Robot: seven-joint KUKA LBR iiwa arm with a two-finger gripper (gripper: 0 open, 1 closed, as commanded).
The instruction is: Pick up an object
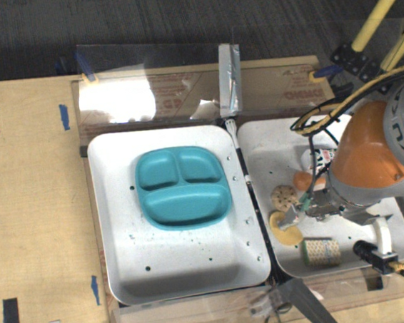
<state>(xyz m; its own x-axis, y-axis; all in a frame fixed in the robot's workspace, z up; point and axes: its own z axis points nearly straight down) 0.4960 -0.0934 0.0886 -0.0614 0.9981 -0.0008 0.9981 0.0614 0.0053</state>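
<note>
Several small objects sit in right bin (262, 187); my gripper (298, 211) hovers low over yellow piece (287, 233) by cookie (285, 197). Jaws' state unclear. Reach step; next, close and lift.

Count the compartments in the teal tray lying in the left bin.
3. The teal tray has two small compartments side by side along its far edge, and one long compartment across its near edge. None look hidden.
</note>
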